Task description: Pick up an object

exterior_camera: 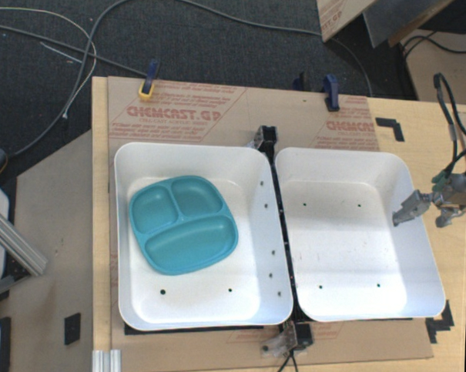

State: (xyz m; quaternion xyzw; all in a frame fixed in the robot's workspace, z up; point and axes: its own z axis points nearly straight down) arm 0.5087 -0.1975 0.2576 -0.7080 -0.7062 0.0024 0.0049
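In the camera view, the gripper [426, 210] hangs at the right rim of the right bin [343, 302], fingers spread apart, holding nothing. The teal divided plate [184, 225] lies far left of the jaws, in the left bin [212, 311].

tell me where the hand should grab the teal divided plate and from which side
Best bet is the raised outer rim of the teal divided plastic plate, coming straight down from above. It lies flat on the floor of the left white bin, so there is no side to slip under. The edge nearest the bin's middle has the most free floor around it. The hand sits at the right bin's far edge.
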